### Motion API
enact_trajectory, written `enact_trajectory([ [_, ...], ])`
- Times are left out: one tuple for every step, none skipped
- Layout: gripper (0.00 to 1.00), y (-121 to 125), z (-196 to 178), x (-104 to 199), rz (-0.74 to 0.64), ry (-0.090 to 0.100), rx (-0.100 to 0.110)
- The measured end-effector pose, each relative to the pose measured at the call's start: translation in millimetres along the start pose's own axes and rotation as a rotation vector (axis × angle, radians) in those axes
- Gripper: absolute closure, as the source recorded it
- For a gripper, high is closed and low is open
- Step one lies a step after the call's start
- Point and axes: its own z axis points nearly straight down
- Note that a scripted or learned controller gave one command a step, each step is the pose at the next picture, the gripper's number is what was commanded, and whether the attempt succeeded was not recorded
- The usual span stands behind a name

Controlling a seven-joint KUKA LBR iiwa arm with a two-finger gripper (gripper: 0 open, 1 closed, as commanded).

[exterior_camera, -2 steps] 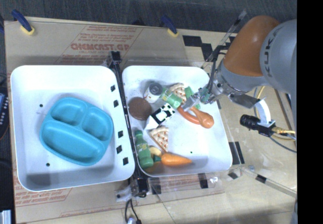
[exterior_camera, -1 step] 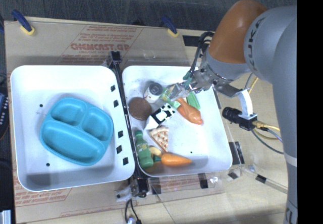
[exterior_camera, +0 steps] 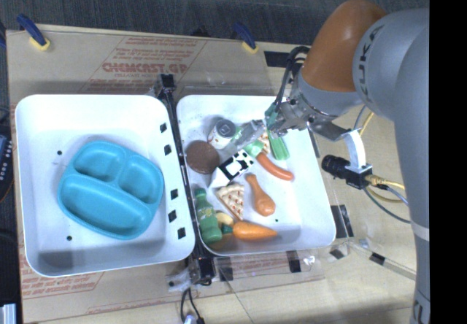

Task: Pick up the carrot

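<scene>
The carrot (exterior_camera: 253, 230) is orange and tapered, and it lies flat near the front wall of the right bin (exterior_camera: 315, 191), pointing right. My gripper (exterior_camera: 253, 133) hangs over the back part of that bin, beside a grey can (exterior_camera: 222, 128) and a green piece (exterior_camera: 278, 145). It is well behind the carrot and apart from it. The grey arm with its orange band reaches in from the upper right and hides the bin's back right corner.
Between gripper and carrot lie a sausage (exterior_camera: 276, 168), a drumstick (exterior_camera: 260, 197), a pizza slice (exterior_camera: 232, 201), a black-and-white tag (exterior_camera: 235, 166) and a brown disc (exterior_camera: 202, 157). A green bottle (exterior_camera: 206, 216) lies left of the carrot. The left bin holds a blue sectioned plate (exterior_camera: 109, 187).
</scene>
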Motion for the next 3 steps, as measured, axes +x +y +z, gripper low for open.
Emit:
enact_trajectory([
  [0.00,-92.5,7.3,15.6,-0.226,0.001,0.001],
  [0.00,-89.1,134.8,18.8,-0.570,-0.008,-0.011],
  [1.00,-85.7,122.4,16.4,-0.581,-0.020,-0.017],
])
